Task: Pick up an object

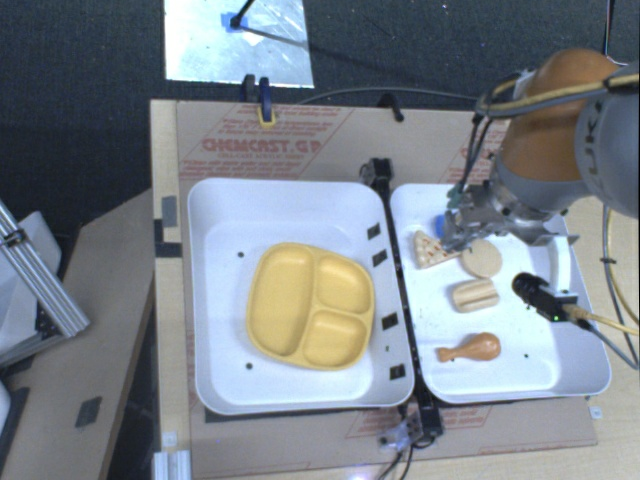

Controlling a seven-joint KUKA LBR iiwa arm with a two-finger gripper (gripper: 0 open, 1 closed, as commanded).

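Arm: one grey arm (600, 158) reaches in from the right edge of the camera view, over the far right part of the worktop.
Orange band: a broad orange section (560, 108) sits above the wrist, bulging toward the far right corner of the worktop.
Wrist: the grey wrist (520, 203) slants down and to the left, below the orange section.
Claw: the claw (458, 230) hangs low at the end of the wrist, over the far left part of the right bin, near the bins' shared edge.
Cables: thin cables (500, 93) run along the top of the orange section.
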